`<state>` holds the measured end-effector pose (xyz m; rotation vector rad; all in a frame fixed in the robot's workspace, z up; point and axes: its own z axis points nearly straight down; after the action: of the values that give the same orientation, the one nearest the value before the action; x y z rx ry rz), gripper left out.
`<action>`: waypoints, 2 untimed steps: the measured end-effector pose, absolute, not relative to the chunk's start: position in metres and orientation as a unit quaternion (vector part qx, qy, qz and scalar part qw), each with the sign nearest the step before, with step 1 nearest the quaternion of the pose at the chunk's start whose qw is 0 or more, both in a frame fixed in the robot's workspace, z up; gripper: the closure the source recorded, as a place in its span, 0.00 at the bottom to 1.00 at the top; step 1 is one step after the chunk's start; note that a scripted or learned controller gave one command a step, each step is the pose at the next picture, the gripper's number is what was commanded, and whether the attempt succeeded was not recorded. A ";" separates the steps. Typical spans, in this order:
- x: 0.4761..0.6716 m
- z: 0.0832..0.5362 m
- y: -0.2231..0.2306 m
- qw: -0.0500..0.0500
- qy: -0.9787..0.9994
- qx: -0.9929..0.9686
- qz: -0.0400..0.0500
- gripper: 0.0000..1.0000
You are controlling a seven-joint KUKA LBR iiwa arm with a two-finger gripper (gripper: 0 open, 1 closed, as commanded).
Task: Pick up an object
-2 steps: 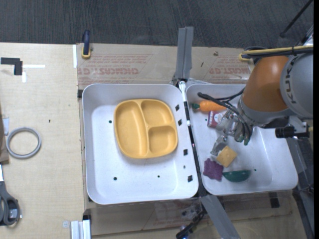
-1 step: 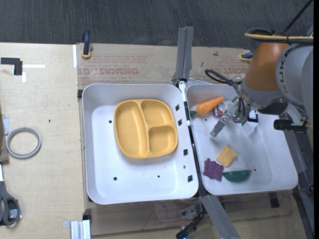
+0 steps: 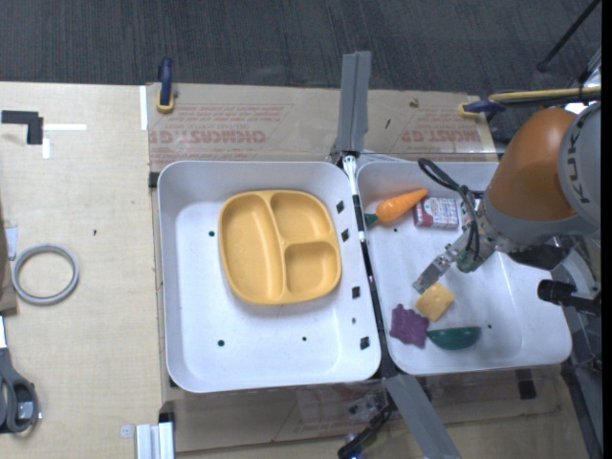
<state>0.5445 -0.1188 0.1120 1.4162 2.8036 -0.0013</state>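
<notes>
Bench: pale wood, bearing two shallow white bins side by side; a roll of tape lies at its left, well apart from the work.
Left bin: holds a yellow divided plate lying flat near its middle.
Right bin: holds the small things; its near wall runs just below them, its left wall just beside the purple piece.
Arm: reaches in from the right over the right bin's far half.
Gripper: slanted down and leftward, tip just above the yellow block; whether it is open or closed I cannot tell, and nothing visibly sits in it.
Carrot: near the far wall, long axis pointing left and slightly nearer.
Red-and-white packet: just right of the carrot.
Green piece: near wall, below the block.
Purple piece: left of the green piece.
Yellow block: likeliest target, directly below the tip; open floor to its right.
</notes>
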 end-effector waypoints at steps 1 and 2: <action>0.509 0.091 -0.131 0.000 0.850 0.526 -0.001 0.00; 0.477 0.097 -0.153 0.000 0.855 0.519 0.000 0.00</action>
<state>0.4774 -0.1534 0.0972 1.6297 2.6865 -0.0009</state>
